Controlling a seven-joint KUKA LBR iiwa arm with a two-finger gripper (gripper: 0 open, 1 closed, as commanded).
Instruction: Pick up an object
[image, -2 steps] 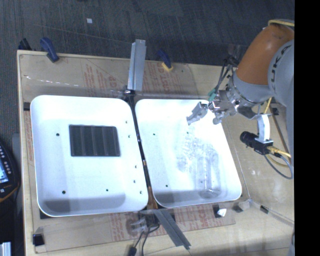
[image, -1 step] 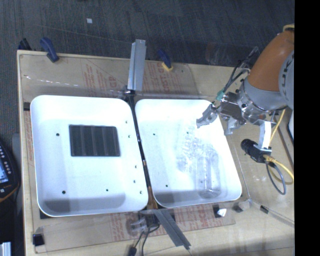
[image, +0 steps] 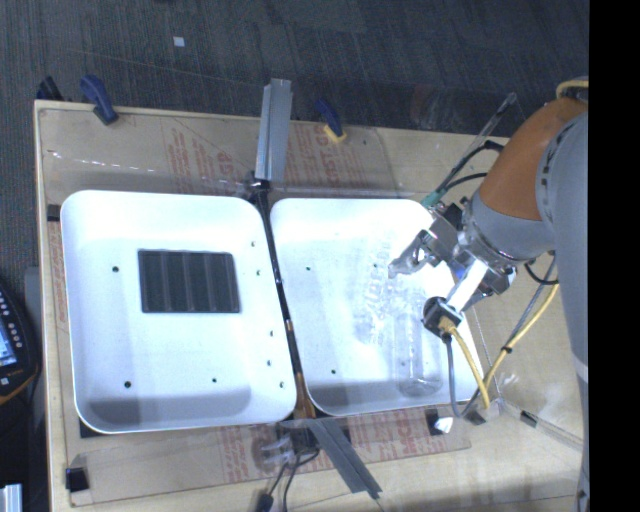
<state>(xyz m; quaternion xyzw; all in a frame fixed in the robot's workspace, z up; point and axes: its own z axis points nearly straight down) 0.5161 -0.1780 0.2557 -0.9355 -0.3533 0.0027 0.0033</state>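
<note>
Since the clear plastic bottle lies faint in the right bin, right of frame center, I'd drop the gripper, fingers apart and holding nothing, squarely over it before closing.

A single fixed camera hangs above the tabletop and looks down at a slight slant, so the far edge with its blue clamps sits near the top of the picture and the near edge runs along the bottom. It stands far enough back to take in both white bins whole: the left bin and the right bin lie side by side across the middle. Dark floor shows beyond the far edge. The arm comes in from the right side, cut off by the frame.
</note>
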